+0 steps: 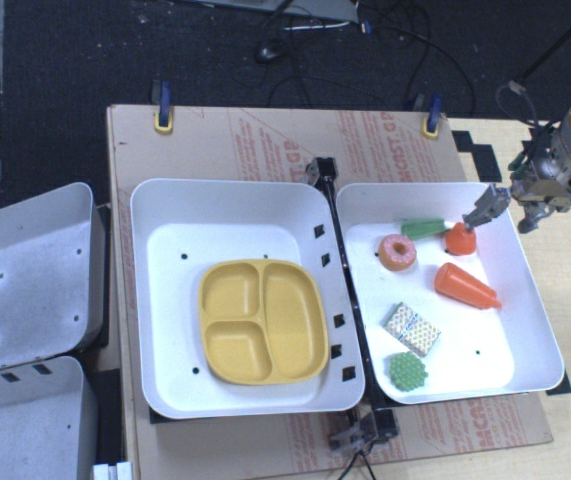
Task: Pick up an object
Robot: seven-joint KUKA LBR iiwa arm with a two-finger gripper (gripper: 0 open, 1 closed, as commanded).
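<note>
On your left, the left bin (155, 218) holds one thing: a yellow tray (263, 321) with three compartments, lying flat near the middle. Move across the divider and the right bin (535, 308) carries the loose pieces: a pink donut (398, 253) toward the back, a checkered block (412, 328) nearer you, a green ball (407, 371) at the front, an orange cone (465, 286) on its side in the middle, a green stick (424, 229) at the back, and a small red piece (460, 239) just beside the stick's right end. The red piece is your likeliest target, since the gripper (506, 207) hangs at the bin's back right corner with one finger reaching down to it. The fingers look spread apart and I see nothing between them, so count it as holding nothing. You should expect the red piece to be light, stiff and smooth, probably plastic, so it may slip or roll; close across its widest part, squarely from above, and mind the stick beside it.
</note>
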